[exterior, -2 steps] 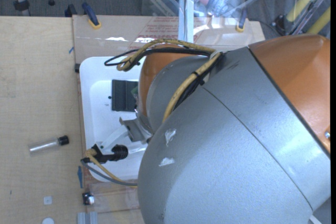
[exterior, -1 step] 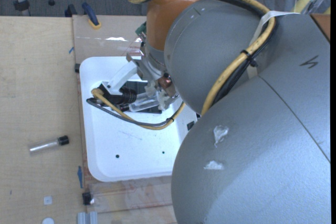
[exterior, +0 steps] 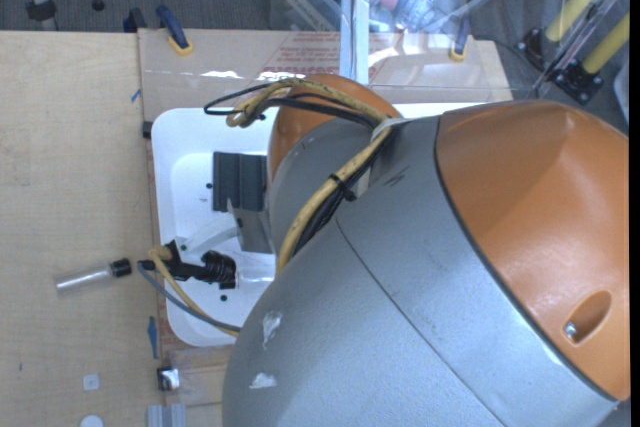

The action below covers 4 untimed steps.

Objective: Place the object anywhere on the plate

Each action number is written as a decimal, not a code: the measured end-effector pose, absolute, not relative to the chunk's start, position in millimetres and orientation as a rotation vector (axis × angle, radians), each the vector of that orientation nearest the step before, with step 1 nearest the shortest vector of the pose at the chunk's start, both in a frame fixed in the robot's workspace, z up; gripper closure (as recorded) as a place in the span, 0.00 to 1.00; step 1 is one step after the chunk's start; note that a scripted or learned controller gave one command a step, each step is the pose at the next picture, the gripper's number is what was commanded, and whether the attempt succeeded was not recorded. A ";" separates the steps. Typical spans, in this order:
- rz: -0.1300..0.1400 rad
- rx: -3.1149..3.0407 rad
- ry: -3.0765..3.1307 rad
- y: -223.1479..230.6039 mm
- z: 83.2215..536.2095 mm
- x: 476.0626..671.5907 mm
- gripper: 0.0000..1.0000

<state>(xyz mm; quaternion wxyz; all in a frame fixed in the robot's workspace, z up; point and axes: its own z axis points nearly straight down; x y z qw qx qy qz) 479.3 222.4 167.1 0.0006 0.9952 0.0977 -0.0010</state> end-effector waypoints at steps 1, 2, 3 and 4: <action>0.000 3.096 0.522 224.6 208.4 510.8 1.00; -0.006 3.037 0.802 225.9 240.5 541.6 1.00; -0.004 3.109 0.446 222.6 170.2 493.6 1.00; -0.008 2.965 1.039 225.7 193.7 521.0 1.00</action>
